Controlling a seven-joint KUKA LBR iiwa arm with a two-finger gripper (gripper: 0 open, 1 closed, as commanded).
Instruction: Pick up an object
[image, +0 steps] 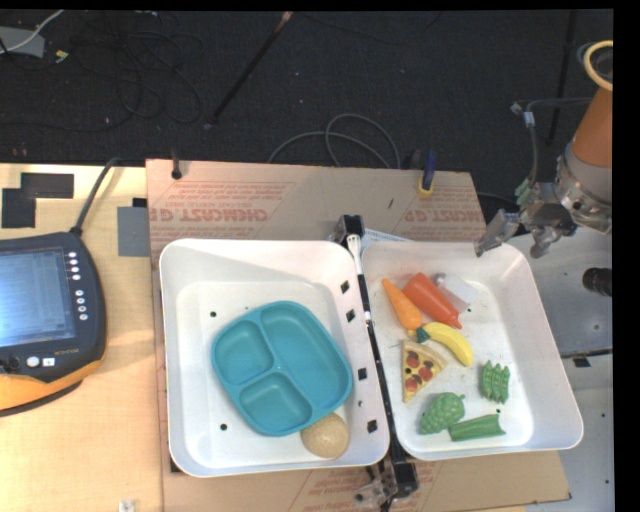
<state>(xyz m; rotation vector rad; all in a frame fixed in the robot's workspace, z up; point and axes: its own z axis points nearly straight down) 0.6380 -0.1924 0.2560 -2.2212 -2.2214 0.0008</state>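
Gripper (522, 232) hovers at upper right of the frame, fingers apart, holding nothing; toy banana (449, 342) lies unpicked in right bin (545, 330).

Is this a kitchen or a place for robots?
Probably a robot lab: the food looks like toys, sorted in a white bin, with a robot arm and a control tablet nearby.

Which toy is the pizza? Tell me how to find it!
Look in the right white bin, the one full of toy food. Near its middle, just below the yellow banana, lies the pizza slice. It is the only flat triangle, orange-crusted with dots on top.
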